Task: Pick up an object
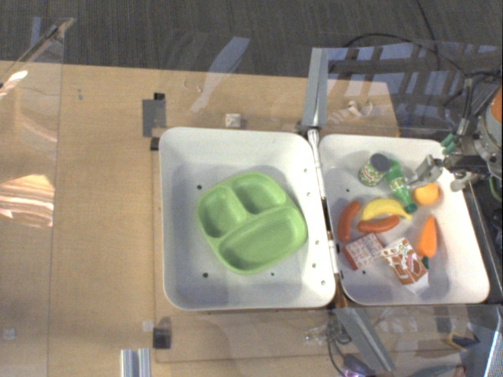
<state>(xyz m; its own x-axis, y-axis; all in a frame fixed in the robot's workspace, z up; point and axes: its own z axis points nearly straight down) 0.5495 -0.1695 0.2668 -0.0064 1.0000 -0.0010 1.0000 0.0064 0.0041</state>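
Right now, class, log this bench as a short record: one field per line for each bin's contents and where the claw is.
left bin: one green divided plate
right bin: banana, two sausages, carrot, orange ball, can, green bottle, two small cartons
claw: over the right bin's upper right, beside the orange ball

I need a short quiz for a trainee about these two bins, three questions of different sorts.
1. True or false: the green plate lies in the left bin.
2. Which lies nearest the gripper? A) orange ball B) carrot C) carton
3. Fill in: the banana lies in the ____ bin.

Key: 1 true; 2 A; 3 right.
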